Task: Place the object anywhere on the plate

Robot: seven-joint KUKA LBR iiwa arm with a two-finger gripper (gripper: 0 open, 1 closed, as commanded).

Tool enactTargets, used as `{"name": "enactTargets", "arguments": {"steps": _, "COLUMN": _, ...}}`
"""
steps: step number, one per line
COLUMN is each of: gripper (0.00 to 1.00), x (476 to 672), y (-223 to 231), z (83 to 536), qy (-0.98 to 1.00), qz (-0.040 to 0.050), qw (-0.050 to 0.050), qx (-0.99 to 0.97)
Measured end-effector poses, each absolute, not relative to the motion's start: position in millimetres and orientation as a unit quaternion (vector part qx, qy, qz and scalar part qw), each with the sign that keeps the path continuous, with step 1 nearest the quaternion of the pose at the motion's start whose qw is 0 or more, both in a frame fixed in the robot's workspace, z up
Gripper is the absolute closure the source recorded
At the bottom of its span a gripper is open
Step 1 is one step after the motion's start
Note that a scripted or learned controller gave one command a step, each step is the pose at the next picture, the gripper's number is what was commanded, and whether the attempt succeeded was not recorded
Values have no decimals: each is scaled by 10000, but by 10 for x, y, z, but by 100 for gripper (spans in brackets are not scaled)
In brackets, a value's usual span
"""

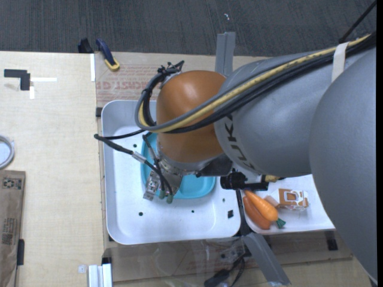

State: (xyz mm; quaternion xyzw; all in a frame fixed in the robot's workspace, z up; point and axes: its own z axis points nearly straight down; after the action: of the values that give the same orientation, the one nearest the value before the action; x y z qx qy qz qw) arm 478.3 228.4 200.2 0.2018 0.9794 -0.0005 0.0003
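Observation:
A light blue plate (200,187) lies in the left white bin (119,178), mostly hidden under the arm's orange wrist. My gripper (157,190) hangs at the plate's left edge, low over the bin floor; its fingertips are too small and cluttered to read. I cannot see any object between them. In the right bin (320,220) lie an orange carrot (260,210) and a small white and orange box (293,200).
The grey arm covers most of the right bin and the back of the left one. A roll of tape (5,152) and a brown paper bag (11,217) lie on the bench at the left. A blue and yellow clamp (108,55) sits behind the bins.

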Motion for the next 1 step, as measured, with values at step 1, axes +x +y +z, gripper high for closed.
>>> {"name": "enactTargets", "arguments": {"steps": 1, "gripper": 100, "x": 4780, "y": 2282, "z": 1934, "qy": 9969, "qz": -6, "qw": -6, "qx": 790}}
